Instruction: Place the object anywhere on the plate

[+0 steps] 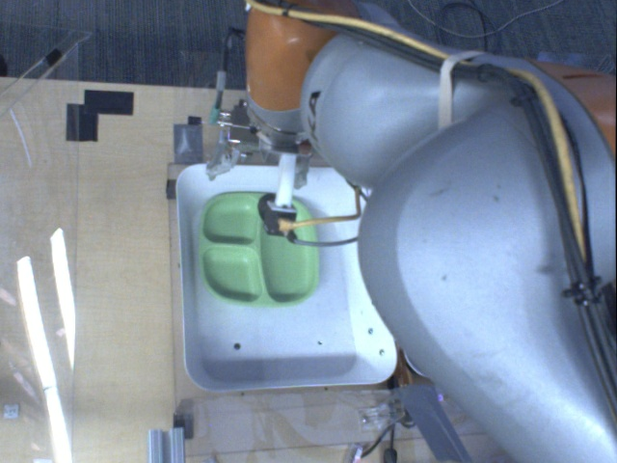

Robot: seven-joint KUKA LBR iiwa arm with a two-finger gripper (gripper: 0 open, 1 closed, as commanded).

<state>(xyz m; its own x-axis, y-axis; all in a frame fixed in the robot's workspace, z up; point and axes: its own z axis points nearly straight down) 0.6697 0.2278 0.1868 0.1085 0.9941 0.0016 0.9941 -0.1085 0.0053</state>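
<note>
A light green plate [253,255] with three compartments lies in the upper left part of the white bin [280,360]. My gripper [225,160] hangs over the bin's far rim, just above and behind the plate's back left corner. The orange wrist band sits right above it. The grey arm hides the bench to the right of the plate.
The arm's bulky grey body [463,239] covers the bin's right rim and everything to the right of it. White bin floor shows in front of the plate. The wooden bench [87,287] lies to the left, with black marks [96,112] at its far left.
</note>
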